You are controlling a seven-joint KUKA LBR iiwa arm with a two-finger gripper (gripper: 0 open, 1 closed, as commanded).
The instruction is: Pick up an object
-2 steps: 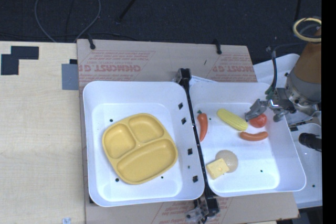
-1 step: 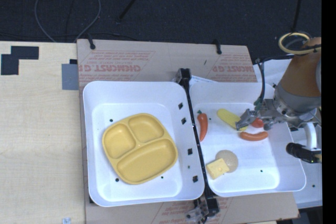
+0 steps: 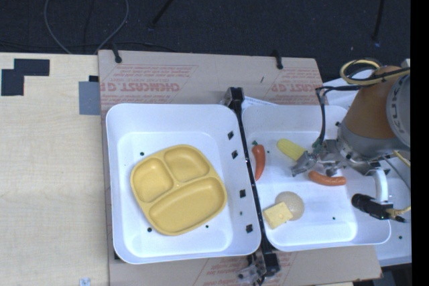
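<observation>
In the right bin (image 3: 335, 232), my gripper (image 3: 305, 164) is low over the floor, coming in from the right under the orange-banded wrist. Just up-left of it lies a short yellow piece (image 3: 289, 148). An orange sausage-shaped piece (image 3: 327, 178) rests right beside it on the lower right, partly under the wrist. A red chili pepper (image 3: 259, 161) lies along the bin's left wall. Toward the front, a pale yellow cheese block (image 3: 277, 214) leans against a round beige piece (image 3: 292, 201). I see nothing held by the gripper.
The left bin (image 3: 127, 137) holds a yellow divided plate (image 3: 177, 187). A black divider (image 3: 243, 171) runs between the two bins. Bare white floor lies at the right bin's front right and back left.
</observation>
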